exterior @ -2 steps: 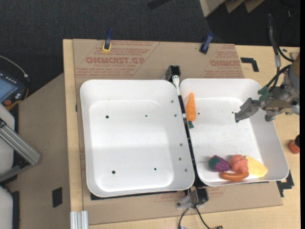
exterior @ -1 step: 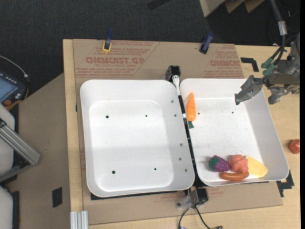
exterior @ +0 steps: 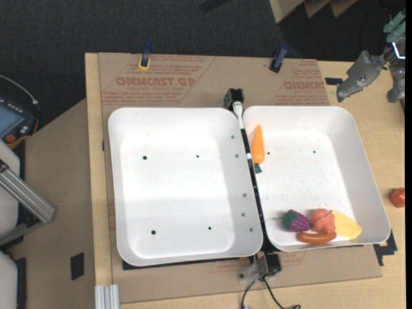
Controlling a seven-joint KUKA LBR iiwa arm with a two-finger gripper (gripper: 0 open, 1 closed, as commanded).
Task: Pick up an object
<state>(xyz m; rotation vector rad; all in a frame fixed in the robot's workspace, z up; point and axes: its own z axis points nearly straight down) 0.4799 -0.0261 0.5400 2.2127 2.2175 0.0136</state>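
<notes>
While the gripper (exterior: 372,76) hangs far right, its state beyond our telling, we note the carrot (exterior: 257,143) along the right bin's (exterior: 360,140) left wall, untouched.

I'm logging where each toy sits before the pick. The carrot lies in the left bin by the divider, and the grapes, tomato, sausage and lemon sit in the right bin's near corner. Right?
Not quite: the camera view shows the carrot in the right bin, beside the divider. The rest holds: grapes, tomato, sausage and lemon cluster in that bin's near corner.
</notes>
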